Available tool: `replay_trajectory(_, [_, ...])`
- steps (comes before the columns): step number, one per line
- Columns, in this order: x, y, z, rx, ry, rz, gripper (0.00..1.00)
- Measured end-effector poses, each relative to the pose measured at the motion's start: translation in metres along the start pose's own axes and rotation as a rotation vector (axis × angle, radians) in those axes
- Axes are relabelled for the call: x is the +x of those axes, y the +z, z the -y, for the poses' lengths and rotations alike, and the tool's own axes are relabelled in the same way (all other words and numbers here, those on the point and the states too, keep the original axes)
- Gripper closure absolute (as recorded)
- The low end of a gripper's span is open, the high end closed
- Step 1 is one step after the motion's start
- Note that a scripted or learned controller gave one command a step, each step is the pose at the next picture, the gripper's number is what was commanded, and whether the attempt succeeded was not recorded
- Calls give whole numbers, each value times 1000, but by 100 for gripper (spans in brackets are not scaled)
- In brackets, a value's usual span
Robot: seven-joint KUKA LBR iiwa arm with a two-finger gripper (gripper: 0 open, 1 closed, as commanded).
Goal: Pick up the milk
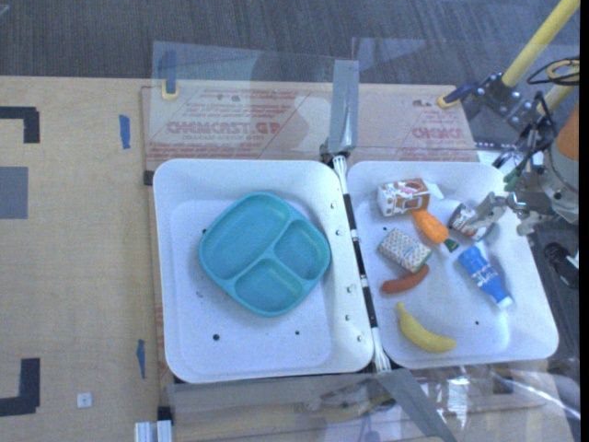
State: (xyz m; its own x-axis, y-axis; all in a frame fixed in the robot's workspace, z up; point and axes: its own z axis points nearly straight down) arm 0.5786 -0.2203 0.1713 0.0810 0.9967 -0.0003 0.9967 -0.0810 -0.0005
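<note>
The milk is a small carton lying on its side at the far end of the right bin, close to the wall that divides the two bins. Its print is brown and white, but the lettering is too small to read.

Just to the near right of it lies an orange carrot, and nearer still a small checkered box sits tilted, with a reddish sausage right beside its near edge. A yellow banana lies toward the near side of the same bin. To the right, a blue bottle lies flat, its white cap pointing to the near right.

The gripper comes in from the right and hangs low over the bin between the carrot and the bottle, well apart from the milk. Its shiny metal parts blur together against the white floor. Nothing can be made out between them, and I cannot tell whether it is spread or pressed together. Most of the arm behind it is cut off at the right edge, with only cables and a sliver of orange showing.

The left bin holds a teal divided plate, set at an angle.
</note>
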Motion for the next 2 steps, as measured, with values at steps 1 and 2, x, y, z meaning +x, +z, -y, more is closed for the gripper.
replay_trajectory(1, [15,81,-50,-10,-78,-5,0])
replay_trajectory(2, [11,70,-50,-11,-77,3,100])
